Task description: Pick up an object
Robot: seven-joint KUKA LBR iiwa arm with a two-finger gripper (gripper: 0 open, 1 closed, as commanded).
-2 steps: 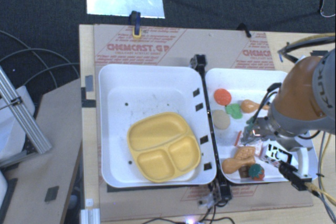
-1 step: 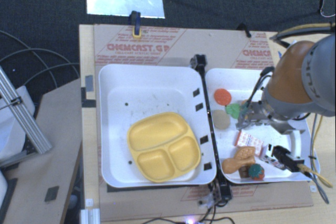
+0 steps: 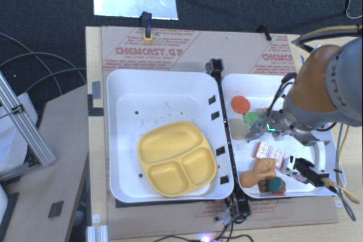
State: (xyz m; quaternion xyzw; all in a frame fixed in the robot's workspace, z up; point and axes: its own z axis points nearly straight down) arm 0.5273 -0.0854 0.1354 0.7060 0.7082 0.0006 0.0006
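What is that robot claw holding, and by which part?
Cannot tell: the gripper is over the right bin, beside a small green thing, with no clear hold showing.

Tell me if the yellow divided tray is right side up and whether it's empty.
Right side up and empty: the yellow tray lies flat in the left bin, its three compartments facing up, all bare.

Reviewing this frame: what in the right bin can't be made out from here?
1. Small green object, camera view: the gripper overlaps its right side, so its shape is unclear.
2. Right shallow white bin: the grey-and-orange arm covers its right side.
3. Small red-and-white box: print too small to read.
4. Teal-and-red lump: too small to identify.
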